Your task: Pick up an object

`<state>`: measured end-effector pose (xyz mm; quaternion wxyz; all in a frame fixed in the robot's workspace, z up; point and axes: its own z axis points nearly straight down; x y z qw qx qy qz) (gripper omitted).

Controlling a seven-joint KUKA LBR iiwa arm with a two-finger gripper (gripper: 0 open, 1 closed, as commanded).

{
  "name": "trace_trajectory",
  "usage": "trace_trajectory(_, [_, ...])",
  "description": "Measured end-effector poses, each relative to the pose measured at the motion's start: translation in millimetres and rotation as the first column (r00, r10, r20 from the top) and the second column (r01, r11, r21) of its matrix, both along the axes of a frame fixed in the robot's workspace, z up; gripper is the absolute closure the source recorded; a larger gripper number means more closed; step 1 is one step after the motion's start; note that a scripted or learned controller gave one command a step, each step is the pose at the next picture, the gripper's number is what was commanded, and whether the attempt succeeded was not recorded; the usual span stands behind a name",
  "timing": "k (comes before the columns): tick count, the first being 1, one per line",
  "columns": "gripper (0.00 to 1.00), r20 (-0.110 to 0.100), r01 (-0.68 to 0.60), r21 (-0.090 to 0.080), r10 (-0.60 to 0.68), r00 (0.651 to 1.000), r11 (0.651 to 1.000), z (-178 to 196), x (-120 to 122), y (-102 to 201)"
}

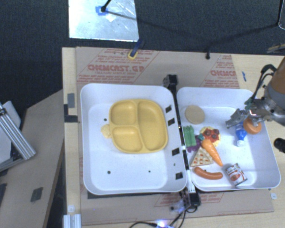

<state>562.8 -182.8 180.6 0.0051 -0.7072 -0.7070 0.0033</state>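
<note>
Nearest the camera in the right bin (270, 175) lie a can (235, 173) and a sausage (208, 174); just beyond them, a carrot (212, 151) and a sandwich wedge (201, 158). Farther back and right of the carrot, the gripper (243, 120) hangs over an orange ball (252, 126) and a blue bottle (240, 136); its grip cannot be made out. Nothing looks lifted, so the pick seems yet to be made.
</note>
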Motion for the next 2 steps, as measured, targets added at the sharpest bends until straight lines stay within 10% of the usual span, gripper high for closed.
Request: trace_trajectory(2, [0.0, 0.01, -0.002, -0.002, 0.002, 1.0, 1.0, -35, 5, -4])
